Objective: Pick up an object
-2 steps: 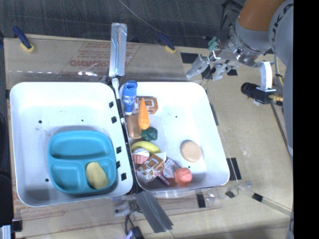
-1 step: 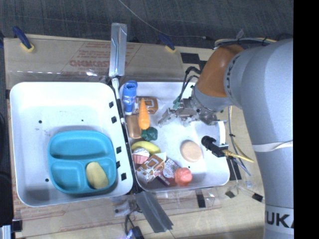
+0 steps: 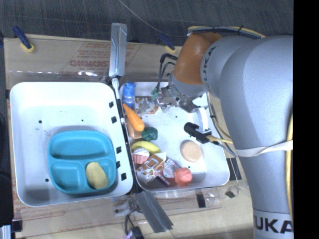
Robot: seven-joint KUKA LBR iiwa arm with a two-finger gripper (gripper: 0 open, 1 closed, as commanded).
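**Gripper** point(image 3: 163, 101): over R bin point(image 3: 170, 125), close to its far edge, a bit left of centre. It hangs from the grey arm point(image 3: 249, 93) (orange band above the wrist), which comes in across the bin's right edge. Open or closed: cannot tell, since the wrist and clutter hide it.

**R bin, loose objs (pick candidates), all resting on the bin floor:**
- Blue bottle point(image 3: 128, 92): far-left corner, against the left wall.
- Printed packet point(image 3: 144, 105): near the far edge, just beside the gripper on its left. Contact w/ gripper unclear.
- Carrot point(image 3: 133, 117): along the left wall, lying at a slant, just nearer than the bottle.
- Green lump point(image 3: 149, 133): at the carrot's nearer end. Touching or almost; cannot tell which.
- Banana point(image 3: 145, 146): left half, mid-bin, just nearer than the green lump.
- Pink-white item point(image 3: 140, 158): cupcake-like, by the left wall, beside the banana.
- Brown-white packet point(image 3: 155, 166): near-left corner area, close to the near edge.
- Red ball point(image 3: 183, 176): at the near edge, approx. centre, just right of the brown-white packet.
- Tan disc point(image 3: 191, 151): right of centre, apart from the left-side cluster.

**L bin** point(image 3: 25, 113):
- Blue tray point(image 3: 75, 148): 3 compartments, set toward the near edge.
- Yellow oval item point(image 3: 97, 175): in the tray's near-right compartment.
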